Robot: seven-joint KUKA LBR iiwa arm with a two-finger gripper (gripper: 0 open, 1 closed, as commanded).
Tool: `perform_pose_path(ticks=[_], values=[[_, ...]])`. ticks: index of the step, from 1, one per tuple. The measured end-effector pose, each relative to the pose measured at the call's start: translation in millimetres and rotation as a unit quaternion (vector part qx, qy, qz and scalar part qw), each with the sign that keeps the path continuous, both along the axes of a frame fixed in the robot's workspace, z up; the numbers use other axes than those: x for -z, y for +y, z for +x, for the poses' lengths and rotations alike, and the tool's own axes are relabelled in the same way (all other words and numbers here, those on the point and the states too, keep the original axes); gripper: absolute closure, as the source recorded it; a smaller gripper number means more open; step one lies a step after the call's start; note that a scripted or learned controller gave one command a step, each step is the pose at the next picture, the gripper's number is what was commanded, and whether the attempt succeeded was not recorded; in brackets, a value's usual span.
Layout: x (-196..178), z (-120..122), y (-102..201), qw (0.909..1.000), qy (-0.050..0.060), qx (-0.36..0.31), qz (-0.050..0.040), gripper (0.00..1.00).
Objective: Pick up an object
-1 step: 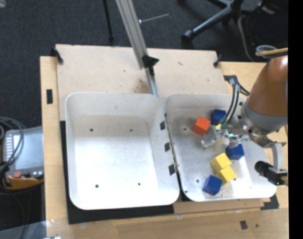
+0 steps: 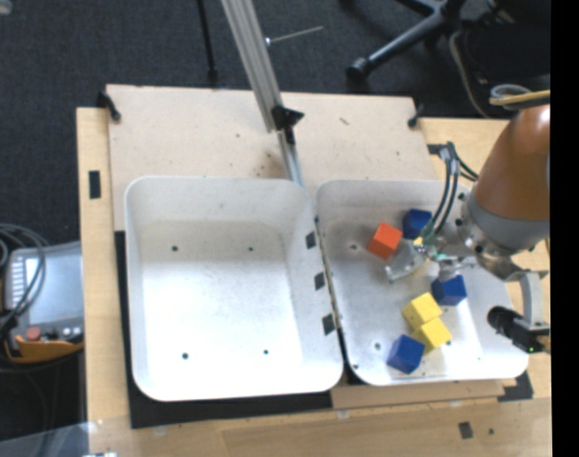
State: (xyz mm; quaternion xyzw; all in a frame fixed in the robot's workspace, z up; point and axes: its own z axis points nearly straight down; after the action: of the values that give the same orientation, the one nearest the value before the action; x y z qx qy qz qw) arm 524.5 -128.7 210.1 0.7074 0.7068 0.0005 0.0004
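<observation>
The right bin (image 2: 351, 298) holds several small blocks. An orange cube (image 2: 386, 240) lies near its middle, with a blue cube (image 2: 416, 223) just behind it. Toward the front sit another blue cube (image 2: 449, 289), two yellow cubes (image 2: 423, 309) (image 2: 435, 333) touching each other, and a third blue cube (image 2: 405, 353). My gripper (image 2: 406, 265) hangs low over the bin floor, just in front and to the right of the orange cube and left of the middle blue cube. The arm's orange band and grey wrist cover the bin's right side.
The left bin (image 2: 223, 274) stands beside the right one, sharing a raised divider (image 2: 323, 274). A slanted aluminium bar (image 2: 261, 74) rises from behind the bins. Cables run down the wrist (image 2: 449, 193).
</observation>
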Motion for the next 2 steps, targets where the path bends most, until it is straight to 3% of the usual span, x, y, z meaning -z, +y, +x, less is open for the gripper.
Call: perform_pose_path(ticks=[2], values=[[88.1,0.6,-3.3,1.0,-0.001,0.0,-0.0003,0.0]])
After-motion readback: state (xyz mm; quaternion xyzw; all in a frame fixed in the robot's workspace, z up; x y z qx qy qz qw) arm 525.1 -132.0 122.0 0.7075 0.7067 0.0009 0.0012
